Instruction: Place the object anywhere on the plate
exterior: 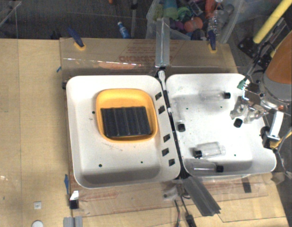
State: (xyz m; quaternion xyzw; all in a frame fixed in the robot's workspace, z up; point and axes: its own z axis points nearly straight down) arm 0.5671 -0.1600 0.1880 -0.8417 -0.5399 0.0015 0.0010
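From the overhead camera I see the two white bins side by side. The left bin (84,164) carries a yellow plate (104,98) with a dark ribbed block (126,121) lying on it. The right bin (240,155) holds several clear little bottles with black caps; the one I take as the object, a clear bottle (209,150), lies on its side near the front of that bin, well apart from the plate. Its long axis runs roughly left to right across the view, black cap toward the left, the divider side.

The gripper (245,109) sits at the right edge of the right bin, near another small bottle (213,96) at the back. I cannot tell whether the jaws are spread or closed; nothing is visibly between them.

My read: this is the pick stage, with nothing lifted yet. The next move calls for coming over a bottle, closing across its short width, then carrying it left over the divider to the plate.
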